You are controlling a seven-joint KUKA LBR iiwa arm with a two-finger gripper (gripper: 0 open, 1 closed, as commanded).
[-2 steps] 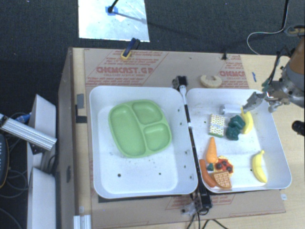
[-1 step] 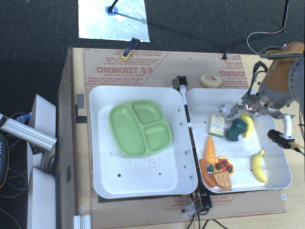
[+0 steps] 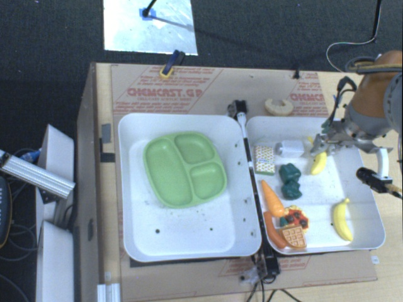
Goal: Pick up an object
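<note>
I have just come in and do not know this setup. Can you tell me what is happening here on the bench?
A grey robot arm with an orange band reaches in from the right over the right bin. Its gripper is low at a small banana near the bin's far side; whether it has hold of it cannot be told. The same bin also holds a second banana, a carrot, a dark green toy and other small pieces. The left bin holds a green divided plate.
</note>
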